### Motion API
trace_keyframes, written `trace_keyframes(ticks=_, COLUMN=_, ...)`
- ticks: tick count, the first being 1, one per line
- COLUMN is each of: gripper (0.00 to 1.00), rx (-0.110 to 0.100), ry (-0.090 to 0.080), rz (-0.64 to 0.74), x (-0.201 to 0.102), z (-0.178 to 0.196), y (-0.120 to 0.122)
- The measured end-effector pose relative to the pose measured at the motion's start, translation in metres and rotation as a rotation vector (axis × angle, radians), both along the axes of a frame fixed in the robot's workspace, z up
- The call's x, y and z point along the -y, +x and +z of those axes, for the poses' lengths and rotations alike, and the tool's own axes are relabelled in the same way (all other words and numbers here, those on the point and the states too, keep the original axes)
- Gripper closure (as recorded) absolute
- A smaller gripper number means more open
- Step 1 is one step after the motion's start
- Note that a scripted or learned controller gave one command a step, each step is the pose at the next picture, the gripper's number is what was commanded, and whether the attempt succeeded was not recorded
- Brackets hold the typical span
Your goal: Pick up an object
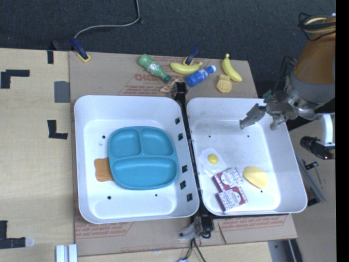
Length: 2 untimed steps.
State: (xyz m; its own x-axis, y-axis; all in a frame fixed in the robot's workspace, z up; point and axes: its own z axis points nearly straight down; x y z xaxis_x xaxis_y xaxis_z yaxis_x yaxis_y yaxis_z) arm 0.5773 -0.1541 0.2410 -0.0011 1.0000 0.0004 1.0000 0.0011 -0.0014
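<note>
Progress looks slight: nothing is lifted yet. Largest, the 2 shallow white plastic bins [87,146] sit side by side on the surface, the left one bearing a blue divided plastic tray [143,157]. In the right bin lie red-and-white cartons [229,187], a yellow lemon-shaped toy [255,177] and a small fried-egg toy [211,158], all untouched. The pincer [262,116] hovers spread and empty over that bin's far right part, well apart from them; approach, grip and lift all remain.

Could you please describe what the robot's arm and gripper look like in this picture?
The arm is bulky and rounded, grey with a broad orange band above the wrist. Its gripper is dark grey metal with two slim fingers, mounted on a compact, angular grey head.
</note>
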Motion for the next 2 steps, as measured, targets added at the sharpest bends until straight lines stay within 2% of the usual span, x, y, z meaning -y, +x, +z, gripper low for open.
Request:
trace_keyframes(ticks=1, gripper=0.0, rx=-0.003, ry=0.001, rz=0.0, x=-0.05, z=-0.146, y=-0.016)
trace_keyframes(ticks=2, gripper=0.0, rx=0.004, ry=-0.001, rz=0.0, x=-0.061, z=-0.155, y=0.031)
